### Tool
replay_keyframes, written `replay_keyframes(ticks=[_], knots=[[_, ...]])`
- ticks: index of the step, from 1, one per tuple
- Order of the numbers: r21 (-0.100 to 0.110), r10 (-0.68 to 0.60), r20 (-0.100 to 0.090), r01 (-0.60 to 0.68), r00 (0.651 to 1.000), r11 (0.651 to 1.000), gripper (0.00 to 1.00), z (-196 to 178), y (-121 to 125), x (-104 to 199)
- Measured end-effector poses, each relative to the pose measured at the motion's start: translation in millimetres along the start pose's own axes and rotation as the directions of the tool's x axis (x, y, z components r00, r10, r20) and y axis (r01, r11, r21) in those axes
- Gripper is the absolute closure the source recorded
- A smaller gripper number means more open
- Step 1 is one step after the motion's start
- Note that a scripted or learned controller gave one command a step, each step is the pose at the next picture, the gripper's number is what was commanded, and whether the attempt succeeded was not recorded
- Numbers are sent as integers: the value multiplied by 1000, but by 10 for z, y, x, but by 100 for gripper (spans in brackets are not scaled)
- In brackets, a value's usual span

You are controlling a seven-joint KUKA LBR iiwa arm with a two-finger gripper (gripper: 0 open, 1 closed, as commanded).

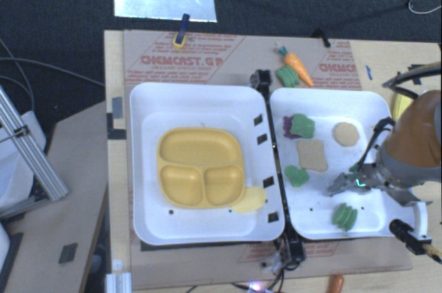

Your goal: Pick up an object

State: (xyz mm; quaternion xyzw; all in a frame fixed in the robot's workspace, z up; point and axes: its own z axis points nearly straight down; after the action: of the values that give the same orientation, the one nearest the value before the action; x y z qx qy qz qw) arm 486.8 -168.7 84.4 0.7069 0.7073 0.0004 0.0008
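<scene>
Pincer: pincer (pixel 343 184) low in right bin (pixel 373 104), grip state unclear
Reason: hangs between green pieces (pixel 297 176) and (pixel 344 216), probably choosing one
Left bin: yellow tray (pixel 201 166)

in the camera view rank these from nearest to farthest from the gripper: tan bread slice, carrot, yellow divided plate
Measured from the gripper in the right bin:
1. Tan bread slice, same bin, just up-left of it.
2. Yellow divided plate, in the left bin.
3. Carrot, on the board beyond the bins.
</scene>
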Motion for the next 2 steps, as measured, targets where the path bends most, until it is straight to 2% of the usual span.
replay_keyframes(ticks=[1,2], knots=[[-2,-1,0,1,1000,1000,100,-106,10,-1],[-1,-1,0,1,1000,1000,0,-102,8,-1]])
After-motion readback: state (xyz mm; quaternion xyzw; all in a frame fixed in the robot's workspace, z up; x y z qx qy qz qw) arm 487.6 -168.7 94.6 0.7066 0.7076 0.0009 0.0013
